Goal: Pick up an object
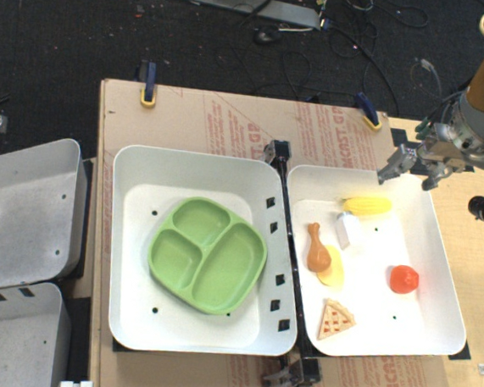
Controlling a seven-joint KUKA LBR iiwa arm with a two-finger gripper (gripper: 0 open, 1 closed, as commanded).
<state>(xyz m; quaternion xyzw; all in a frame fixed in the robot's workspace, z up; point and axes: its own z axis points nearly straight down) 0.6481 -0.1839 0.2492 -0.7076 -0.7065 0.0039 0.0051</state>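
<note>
Gripper (415, 169) sits over the far right corner of the right bin (447, 314), above the rim, arm coming in from the right with the orange band up top. Fingers (391, 170) are spread, two dark tips pointing down-left, with nothing between them. Gripper is above the bin contents and touches none of them.

Right bin contents:
- yellow corn cob (367, 205), lying roughly horizontal near the far wall, closest item to the gripper, just below-left of it
- small white block (343, 230), just below the corn's left end
- orange drumstick (318, 248), lengthwise, thin end toward the far wall, fat end resting on or against a yellow piece (333, 275)
- red tomato-like ball (403, 280), alone toward the right side, well apart from the rest
- pizza slice (335, 320), near the front wall, point facing front-left

Left bin (120, 304) holds a green divided plate (209, 254), three compartments, sitting rotated at a slant, roughly centred. Nothing lies in its compartments.

The two bins are side by side, touching along a centre seam with black clips (278, 279) down it. Both sit on a brown board on the counter (215, 118), with a blue-and-yellow clamp (149, 84) at the far left edge and another (368, 111) at the far right. Spare white bins (19, 209) are stacked off to the left, off the board. Cables run on the dark floor (61, 35) behind.

No object picked yet; all items are lying on the bin floor.
</note>
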